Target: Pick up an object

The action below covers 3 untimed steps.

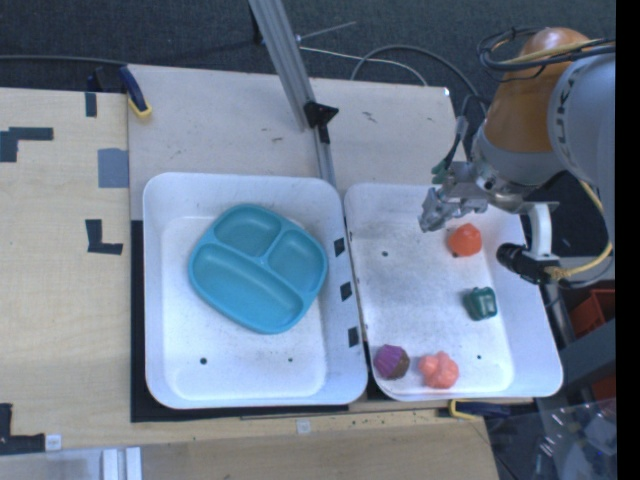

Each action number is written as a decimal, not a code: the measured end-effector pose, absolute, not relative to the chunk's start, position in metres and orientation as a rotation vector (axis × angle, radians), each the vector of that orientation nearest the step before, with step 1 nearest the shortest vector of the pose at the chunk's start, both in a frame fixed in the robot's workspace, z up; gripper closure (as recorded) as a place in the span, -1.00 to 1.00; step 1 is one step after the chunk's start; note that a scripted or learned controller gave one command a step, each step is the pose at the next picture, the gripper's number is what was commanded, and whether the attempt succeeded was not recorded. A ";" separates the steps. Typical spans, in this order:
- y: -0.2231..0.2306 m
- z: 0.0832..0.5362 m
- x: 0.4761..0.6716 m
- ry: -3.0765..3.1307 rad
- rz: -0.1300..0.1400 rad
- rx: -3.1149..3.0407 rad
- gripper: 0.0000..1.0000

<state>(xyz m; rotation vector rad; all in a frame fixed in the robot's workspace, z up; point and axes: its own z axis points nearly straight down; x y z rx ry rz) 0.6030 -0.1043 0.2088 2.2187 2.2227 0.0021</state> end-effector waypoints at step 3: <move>0.056 0.225 0.570 2.231 0.001 2.214 1.00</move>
